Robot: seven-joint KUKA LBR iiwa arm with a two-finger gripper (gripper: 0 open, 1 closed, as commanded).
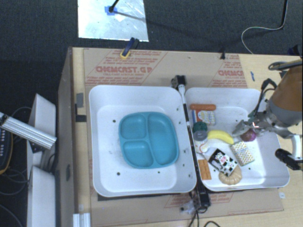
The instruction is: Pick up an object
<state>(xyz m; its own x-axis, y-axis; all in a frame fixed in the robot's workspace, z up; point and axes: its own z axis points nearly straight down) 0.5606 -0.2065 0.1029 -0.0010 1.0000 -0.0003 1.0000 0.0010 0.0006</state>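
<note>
A dark carpeted floor (38,22) surrounds the wooden bench (75,126). A shiny foil-like sheet (112,13) lies on the floor beyond the bench, far left of the gripper and above it in the view. A thin cable (265,30) curls over the carpet behind the arm. White shelving (41,174) and a metal rail (28,130) stand at the bench's far left side.

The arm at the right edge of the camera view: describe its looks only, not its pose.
The grey arm carries a broad orange-brown band above the wrist. Below it sits a metallic grey two-finger gripper with a small reddish glint near its base. A thin dark cable loops along the arm's left side.
</note>
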